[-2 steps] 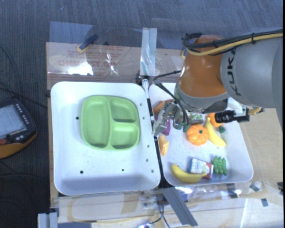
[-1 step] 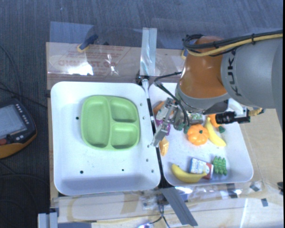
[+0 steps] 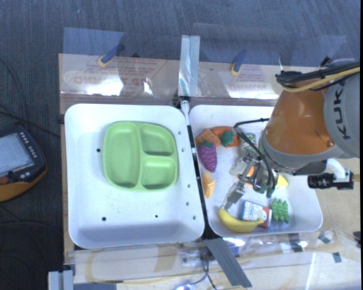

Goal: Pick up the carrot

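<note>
Fingers (image 3: 247, 183) low inside the right bin (image 3: 308, 219), pointing down and toward the bin's left part; open or closed impossible to tell among the cables and metal parts there, and nothing seen gripped between them. Just below and left of the fingers, a banana (image 3: 236, 221) curving along the bin's near wall, with a small blue-and-white carton (image 3: 253, 211) touching its right end and a green bumpy toy (image 3: 280, 211) just beside the carton. Left of the fingers, near the wall shared by the two bins, a small orange wedge (image 3: 208, 185), and above that a purple bunch of grapes (image 3: 207, 154). Farther up, at the bin's far-left part, the carrot (image 3: 213, 135), orange with a green top (image 3: 229, 138) at its right end, lying flat and apart from the fingers, just above the grapes. Above the fingers, the grey wrist and the broad orange band (image 3: 299, 122) of the arm, reaching in from the right and covering much of the bin's right half. In the left bin (image 3: 85, 222), a light green divided tray (image 3: 140, 156) with three compartments, lying near the middle. Both bins side by side on the worktop (image 3: 78, 77), brown board with clear tape along its far edge. On the dark floor at far left, a handheld control pendant (image 3: 13, 162) with a screen.
</note>
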`<state>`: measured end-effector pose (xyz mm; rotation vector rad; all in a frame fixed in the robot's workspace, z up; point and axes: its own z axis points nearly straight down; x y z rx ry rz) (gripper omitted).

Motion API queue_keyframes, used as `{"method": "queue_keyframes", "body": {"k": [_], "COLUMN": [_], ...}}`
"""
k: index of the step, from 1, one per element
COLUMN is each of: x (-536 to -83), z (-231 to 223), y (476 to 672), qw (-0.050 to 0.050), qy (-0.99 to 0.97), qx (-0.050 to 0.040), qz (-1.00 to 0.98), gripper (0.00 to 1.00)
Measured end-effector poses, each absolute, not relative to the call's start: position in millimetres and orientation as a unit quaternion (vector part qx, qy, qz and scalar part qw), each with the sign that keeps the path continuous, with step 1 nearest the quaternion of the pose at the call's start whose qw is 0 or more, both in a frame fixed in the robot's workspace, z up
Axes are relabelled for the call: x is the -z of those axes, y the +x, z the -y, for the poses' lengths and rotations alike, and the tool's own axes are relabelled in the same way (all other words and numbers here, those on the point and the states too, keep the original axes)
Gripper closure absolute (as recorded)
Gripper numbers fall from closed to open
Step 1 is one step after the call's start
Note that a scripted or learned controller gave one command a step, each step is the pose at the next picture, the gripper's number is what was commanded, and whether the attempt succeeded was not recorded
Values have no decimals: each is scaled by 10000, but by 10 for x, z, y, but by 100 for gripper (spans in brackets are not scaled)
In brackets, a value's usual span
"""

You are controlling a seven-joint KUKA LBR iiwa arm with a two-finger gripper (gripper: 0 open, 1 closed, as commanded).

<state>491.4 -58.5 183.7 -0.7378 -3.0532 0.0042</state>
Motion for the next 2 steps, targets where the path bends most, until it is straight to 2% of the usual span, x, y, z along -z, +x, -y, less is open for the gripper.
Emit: {"method": "queue_keyframes", "body": {"k": [1,2], "x": [-1132,-899], "z": [933,986], "y": [5191,5614], "qw": [31,-27], "qy": [-3192,-3405], "qx": [-8,12], "qz": [9477,9402], "gripper": [0,0]}}
